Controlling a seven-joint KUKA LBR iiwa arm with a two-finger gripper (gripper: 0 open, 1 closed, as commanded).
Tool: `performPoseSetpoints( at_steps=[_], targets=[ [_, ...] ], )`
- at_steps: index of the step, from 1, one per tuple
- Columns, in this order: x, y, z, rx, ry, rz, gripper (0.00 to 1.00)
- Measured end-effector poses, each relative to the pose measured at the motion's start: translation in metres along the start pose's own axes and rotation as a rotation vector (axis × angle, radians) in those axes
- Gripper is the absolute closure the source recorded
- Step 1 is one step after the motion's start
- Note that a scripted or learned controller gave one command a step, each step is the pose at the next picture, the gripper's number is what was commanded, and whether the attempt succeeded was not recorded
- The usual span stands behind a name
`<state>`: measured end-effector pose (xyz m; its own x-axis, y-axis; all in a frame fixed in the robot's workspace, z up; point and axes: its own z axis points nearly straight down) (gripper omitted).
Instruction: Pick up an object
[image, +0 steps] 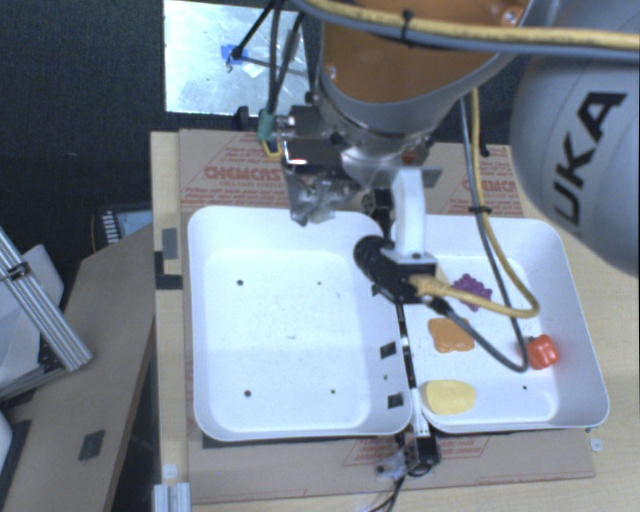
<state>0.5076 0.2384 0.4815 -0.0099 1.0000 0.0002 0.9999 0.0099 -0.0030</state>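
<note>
My pincer (318, 205) hangs at the upper middle of the frame, over the top rim of the left bin (215, 330), below my orange-banded wrist. It shows as a blurred grey lump, so I cannot tell how it is set, and I see nothing gripped in it.

The things I could take all lie in the right bin (570, 300), toward the lower right of the frame: a purple grape-like piece (472, 287), an orange flat piece (451, 336) below it, a yellow piece (449, 397) near the bottom rim, and a small red-orange piece (541, 351) by the right wall. They are well apart from my pincer.

The risk, as I judge it, is my own cabling: a yellow hose (490, 305) and a black cable (490, 350) droop across the right bin, just beside the purple and orange pieces. Coming down there, I might snag them or push a piece aside. Dropping where I hang now would close on bare plastic.

Both bins are shallow, white and smooth, resting on printed cardboard (235, 170) on a pale bench (110, 300). The surroundings are dark, with metal rails (35, 310) at the left edge.
</note>
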Motion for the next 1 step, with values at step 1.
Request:
performPoseSetpoints(
  at_steps=[1],
  targets=[
    [-0.0045, 0.0321, -0.0569, -0.011, 0.003, 0.009, 1.00]
  ],
)
